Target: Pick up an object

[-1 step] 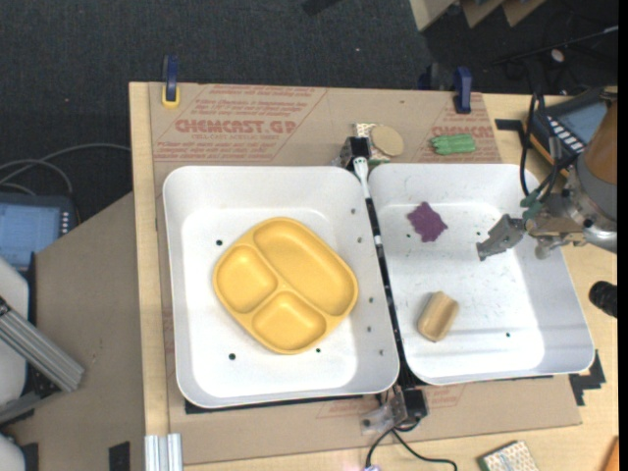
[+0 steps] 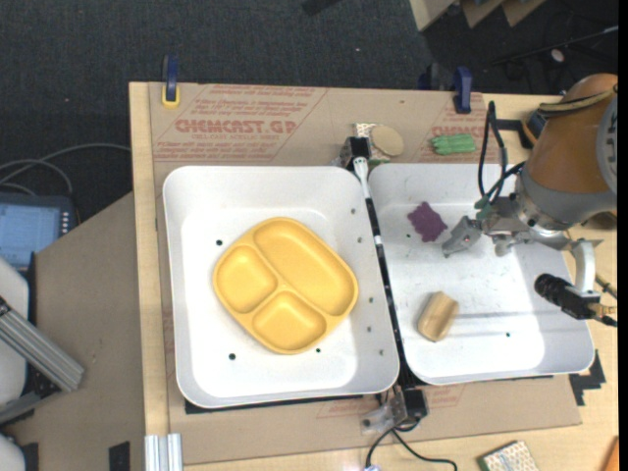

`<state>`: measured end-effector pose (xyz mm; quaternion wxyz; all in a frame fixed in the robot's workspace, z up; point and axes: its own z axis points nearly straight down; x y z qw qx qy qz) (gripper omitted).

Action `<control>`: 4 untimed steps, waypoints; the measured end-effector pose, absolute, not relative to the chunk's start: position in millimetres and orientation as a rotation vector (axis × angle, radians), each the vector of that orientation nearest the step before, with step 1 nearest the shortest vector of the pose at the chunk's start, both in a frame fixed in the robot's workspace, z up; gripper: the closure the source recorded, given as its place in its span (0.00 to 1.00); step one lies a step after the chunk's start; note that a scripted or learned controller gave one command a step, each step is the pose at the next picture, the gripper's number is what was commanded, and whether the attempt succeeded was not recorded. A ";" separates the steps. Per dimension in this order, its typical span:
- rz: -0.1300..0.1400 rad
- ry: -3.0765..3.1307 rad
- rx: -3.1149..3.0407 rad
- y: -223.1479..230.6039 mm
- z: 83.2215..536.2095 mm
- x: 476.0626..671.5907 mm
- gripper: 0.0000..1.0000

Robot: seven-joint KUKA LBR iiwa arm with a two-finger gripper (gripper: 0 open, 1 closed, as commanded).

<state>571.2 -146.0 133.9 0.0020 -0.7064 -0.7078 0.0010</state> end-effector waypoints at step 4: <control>0.003 -2.220 -2.218 -92.4 84.1 615.1 0.00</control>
